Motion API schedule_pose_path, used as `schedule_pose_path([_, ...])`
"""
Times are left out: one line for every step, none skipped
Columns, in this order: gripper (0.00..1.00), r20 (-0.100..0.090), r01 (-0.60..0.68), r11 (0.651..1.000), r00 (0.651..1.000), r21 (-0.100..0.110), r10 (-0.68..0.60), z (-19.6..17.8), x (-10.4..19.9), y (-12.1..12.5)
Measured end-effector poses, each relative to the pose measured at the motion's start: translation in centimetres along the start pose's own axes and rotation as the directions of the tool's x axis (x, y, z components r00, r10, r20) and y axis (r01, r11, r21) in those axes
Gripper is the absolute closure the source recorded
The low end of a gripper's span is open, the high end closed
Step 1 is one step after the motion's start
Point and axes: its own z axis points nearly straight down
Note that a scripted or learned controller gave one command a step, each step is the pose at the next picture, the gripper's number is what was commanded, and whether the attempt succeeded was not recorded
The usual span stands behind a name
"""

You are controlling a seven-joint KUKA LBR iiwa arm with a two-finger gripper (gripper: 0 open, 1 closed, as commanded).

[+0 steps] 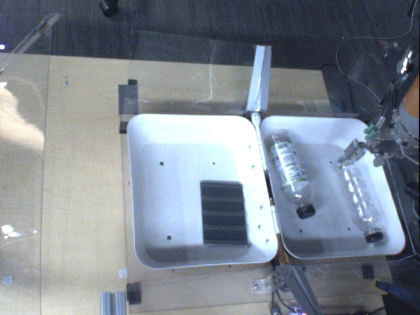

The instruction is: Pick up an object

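Two shallow white bins side by side on a pale wooden bench [72, 195].

Left bin [147, 176]: one dark ribbed rectangular block [224, 212], lying flat toward the near right part of the floor.

Right bin [321, 133]: two clear plastic bottles, both on their sides, black caps pointing to the near side.
- Labelled bottle [288, 168] lies along the left wall. A pale label wraps the body; print too small to read, no brand made out.
- Bare bottle [361, 200] lies along the right side, well apart from the first; no label seen.

Gripper [367, 146] at the right bin's far right, just above the far end of the bare bottle. Nothing seen pinched between the fingers; cannot tell whether they are spread or pressed together.
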Motion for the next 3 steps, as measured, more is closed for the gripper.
schedule_pose_path([0.0, 0.002, 0.105, 0.994, 0.994, -0.005, -0.105, 11.3, -0.9, -1.5])
schedule_pose_path([0.0, 0.004, 0.021, 1.0, 1.0, -0.01, -0.021, 12.0, -1.0, 5.7])
schedule_pose_path([0.0, 0.004, 0.099, 0.995, 0.995, -0.009, -0.099, 12.0, -1.1, 1.1])
